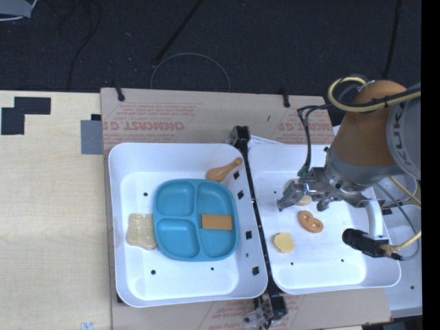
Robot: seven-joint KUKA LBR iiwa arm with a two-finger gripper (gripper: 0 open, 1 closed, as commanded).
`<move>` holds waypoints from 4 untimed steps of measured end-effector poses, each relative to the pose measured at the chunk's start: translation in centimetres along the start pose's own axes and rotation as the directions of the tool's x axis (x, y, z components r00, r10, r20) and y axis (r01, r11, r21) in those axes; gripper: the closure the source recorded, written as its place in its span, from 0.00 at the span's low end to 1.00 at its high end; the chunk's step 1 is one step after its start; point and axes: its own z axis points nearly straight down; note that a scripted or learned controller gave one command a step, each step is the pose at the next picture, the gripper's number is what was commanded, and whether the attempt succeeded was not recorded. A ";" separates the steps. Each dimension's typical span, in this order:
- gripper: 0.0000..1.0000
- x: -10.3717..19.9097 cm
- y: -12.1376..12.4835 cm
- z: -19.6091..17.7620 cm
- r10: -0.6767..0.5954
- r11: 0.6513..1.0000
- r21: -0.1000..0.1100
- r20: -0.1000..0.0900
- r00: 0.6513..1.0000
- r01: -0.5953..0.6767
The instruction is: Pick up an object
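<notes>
Your arm reached in from the right, its orange band bulging above the wrist. The gripper hung low, pointing left and downward (whether its fingers stood apart or together, the view was too blurred to tell).

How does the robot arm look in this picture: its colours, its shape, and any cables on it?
The arm is grey, with a rounded orange band above the wrist. A pale yellowish cable loops over the top of that band, and thin dark cables run down beside it. Below sits the gripper, a dark grey metal assembly. No markings on it are legible.
</notes>
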 end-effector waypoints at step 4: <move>1.00 -0.5 0.1 8.4 0.006 1.000 -0.012 0.000 1.000 -0.006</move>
